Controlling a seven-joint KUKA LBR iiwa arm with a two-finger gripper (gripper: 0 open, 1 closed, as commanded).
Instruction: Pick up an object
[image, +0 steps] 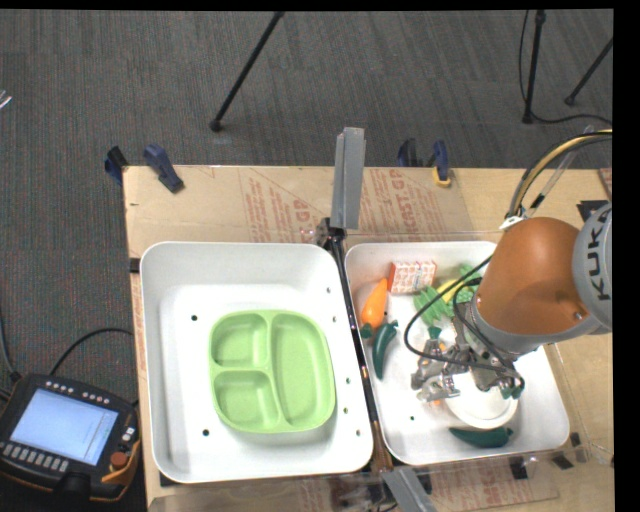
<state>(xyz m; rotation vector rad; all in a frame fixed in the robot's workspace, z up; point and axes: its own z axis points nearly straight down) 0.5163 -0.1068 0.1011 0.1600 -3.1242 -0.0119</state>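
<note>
Two bins (160, 300), green tray (272, 372), claw (455, 378) beside white bowl (484, 408)

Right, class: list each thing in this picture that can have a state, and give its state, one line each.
Green divided plate: flat in the left bin, nothing in its compartments.
Carrot: lying by the right bin's left wall.
Dark green pepper: lying beside the carrot.
White bowl: upright, partly under the hand.
Hand: low over the right bin, grip hidden.
</note>
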